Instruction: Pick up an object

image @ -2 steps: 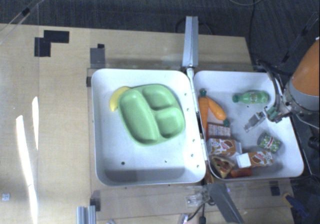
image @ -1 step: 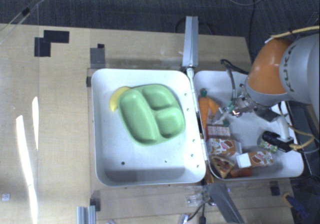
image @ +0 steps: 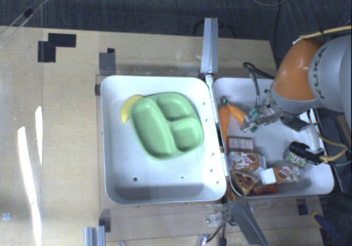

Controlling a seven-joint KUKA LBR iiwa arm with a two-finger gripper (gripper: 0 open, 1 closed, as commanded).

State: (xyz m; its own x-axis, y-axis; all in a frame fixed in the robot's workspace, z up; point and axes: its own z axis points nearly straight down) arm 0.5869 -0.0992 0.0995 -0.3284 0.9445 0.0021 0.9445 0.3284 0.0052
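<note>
A pale wooden bench carries two white bins. In the right bin (image: 324,184) an orange carrot (image: 232,113) lies at the far left corner, looking light, stiff and smooth; best pinched across its thick middle. The gripper (image: 254,120) hangs just right of it; whether it is spread I cannot tell. Small packets (image: 245,165) lie nearer. The left bin (image: 115,179) holds a green divided tray (image: 165,124).

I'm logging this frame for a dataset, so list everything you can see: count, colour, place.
bins: 2, white, side by side on the bench
divided plate: 1, green, left bin
banana: 1, yellow, left bin, partly under the plate
carrot: 1, orange, right bin, by the divider
snack packets: several, brown and red, right bin's near side
small box: 1, white, right bin's near side
arm: 1, grey with orange band, right
end effector: 1, above the right bin
</note>
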